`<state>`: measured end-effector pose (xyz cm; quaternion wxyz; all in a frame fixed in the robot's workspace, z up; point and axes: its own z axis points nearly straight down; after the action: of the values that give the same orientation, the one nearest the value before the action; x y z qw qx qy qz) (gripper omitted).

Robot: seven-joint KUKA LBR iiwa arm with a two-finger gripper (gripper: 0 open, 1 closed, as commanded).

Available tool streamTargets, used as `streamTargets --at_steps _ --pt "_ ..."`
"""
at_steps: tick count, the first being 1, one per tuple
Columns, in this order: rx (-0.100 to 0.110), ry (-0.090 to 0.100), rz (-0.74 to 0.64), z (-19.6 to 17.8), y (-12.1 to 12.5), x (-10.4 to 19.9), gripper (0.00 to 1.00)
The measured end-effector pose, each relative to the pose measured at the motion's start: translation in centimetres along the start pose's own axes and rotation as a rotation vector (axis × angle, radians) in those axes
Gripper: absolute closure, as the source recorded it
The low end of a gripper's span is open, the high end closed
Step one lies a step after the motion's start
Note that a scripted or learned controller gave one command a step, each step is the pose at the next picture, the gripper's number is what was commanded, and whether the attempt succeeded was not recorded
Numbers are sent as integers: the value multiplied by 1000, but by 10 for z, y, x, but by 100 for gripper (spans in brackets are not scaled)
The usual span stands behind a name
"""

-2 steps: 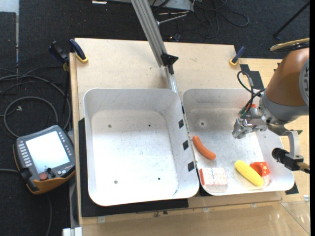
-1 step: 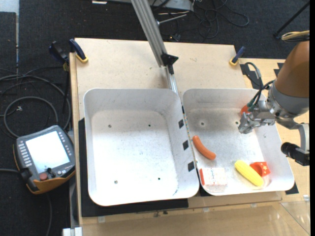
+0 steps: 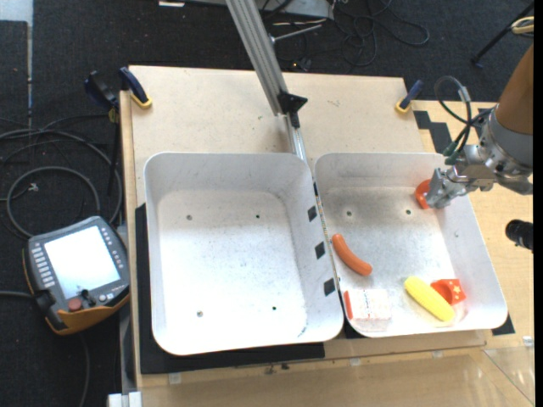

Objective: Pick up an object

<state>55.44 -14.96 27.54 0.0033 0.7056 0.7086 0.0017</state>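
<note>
Small white box with red edge [image 3: 368, 305] at near rim of right-hand white bin [image 3: 475, 236]; yellow banana-shaped toy [image 3: 428, 299] and red block [image 3: 450, 290] just beside it. Orange sausage-shaped toy [image 3: 351, 254] mid-bin. Gripper [image 3: 439, 190] low at far right wall, touching small orange-red object [image 3: 422, 195]; grasp unclear.
</note>
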Motion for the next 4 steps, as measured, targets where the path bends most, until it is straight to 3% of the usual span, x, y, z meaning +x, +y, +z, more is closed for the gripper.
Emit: streamTargets --at_steps 1,2,4 --pt "3 1 0 -23 1 0 100" --pt "8 3 -3 -10 3 46 100" --pt "9 4 -5 9 -18 161 100"
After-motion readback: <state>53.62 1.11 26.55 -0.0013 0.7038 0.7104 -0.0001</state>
